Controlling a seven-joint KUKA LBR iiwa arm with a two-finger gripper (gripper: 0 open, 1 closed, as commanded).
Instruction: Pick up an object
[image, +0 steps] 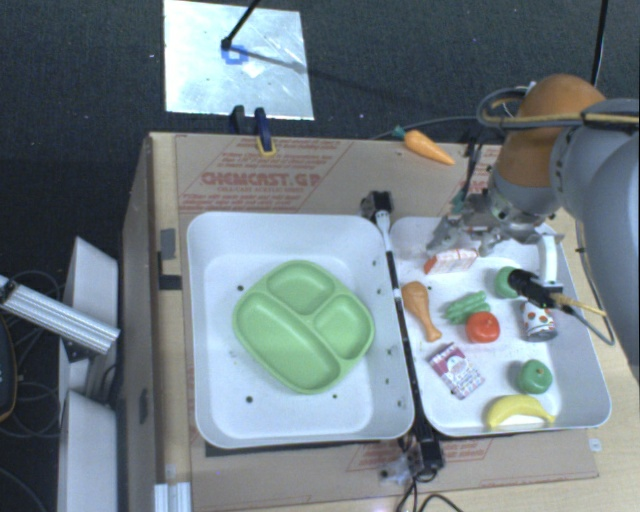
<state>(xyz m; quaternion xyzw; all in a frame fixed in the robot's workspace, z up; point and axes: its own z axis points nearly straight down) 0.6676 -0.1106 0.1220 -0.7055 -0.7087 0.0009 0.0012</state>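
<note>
Tool (468, 232): open, hung over white-red packet (451, 261) in right bin (585, 385) | risk: fingers could close short, packet slipping against bin wall.

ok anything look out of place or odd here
One thing: a toy carrot lies on the cardboard behind the right bin, outside both bins, while the other toys sit inside that bin. The green divided plate sits askew in the left bin.
</note>
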